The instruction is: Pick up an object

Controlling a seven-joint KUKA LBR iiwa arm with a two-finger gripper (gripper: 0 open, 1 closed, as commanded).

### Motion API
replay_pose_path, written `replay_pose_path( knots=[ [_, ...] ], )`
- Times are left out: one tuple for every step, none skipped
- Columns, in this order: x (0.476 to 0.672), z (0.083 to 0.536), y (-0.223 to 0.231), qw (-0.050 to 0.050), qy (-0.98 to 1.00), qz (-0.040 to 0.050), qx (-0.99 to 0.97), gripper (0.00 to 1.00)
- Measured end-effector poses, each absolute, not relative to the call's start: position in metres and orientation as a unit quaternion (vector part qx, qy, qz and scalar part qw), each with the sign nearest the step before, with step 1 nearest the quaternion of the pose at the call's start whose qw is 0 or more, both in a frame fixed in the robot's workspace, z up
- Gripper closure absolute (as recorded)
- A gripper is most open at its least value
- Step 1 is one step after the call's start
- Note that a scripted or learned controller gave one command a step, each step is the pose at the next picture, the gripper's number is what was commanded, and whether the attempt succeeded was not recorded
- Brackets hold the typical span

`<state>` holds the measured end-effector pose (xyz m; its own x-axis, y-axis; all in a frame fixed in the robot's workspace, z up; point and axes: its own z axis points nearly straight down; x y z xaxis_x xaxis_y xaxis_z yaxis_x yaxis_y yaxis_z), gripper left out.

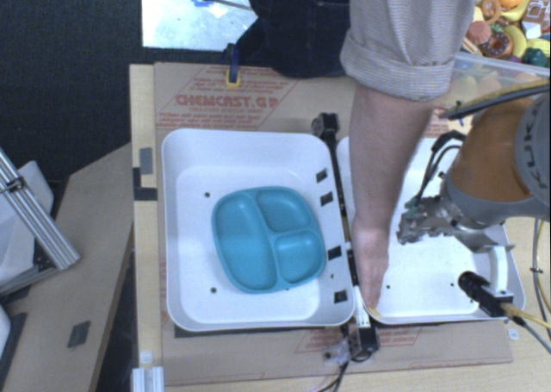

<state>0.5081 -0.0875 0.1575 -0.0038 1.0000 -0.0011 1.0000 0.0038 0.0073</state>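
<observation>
Near edge first: a person's hand (372, 271) rests in the right bin (430, 300), just left of the end effector (411, 225), whose state I cannot tell. Well left, a blue divided plate (267, 238) lies in the left bin (194, 166).

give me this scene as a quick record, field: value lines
left bin: holds a blue divided plate, lying flat near the middle
right bin: a person's forearm reaches down into it, hand at the near-left corner
arm: over the right bin, reaching in from the right
gripper: above the right bin floor, beside the forearm; finger state unclear
</observation>
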Motion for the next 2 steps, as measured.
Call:
replay_pose_path(
  knots=[
    [0.501,0.215,-0.09,0.003,0.708,0.0022,0.706,1.0],
    [0.501,0.279,-0.087,0.004,0.709,0.0027,0.705,1.0]
  ],
)
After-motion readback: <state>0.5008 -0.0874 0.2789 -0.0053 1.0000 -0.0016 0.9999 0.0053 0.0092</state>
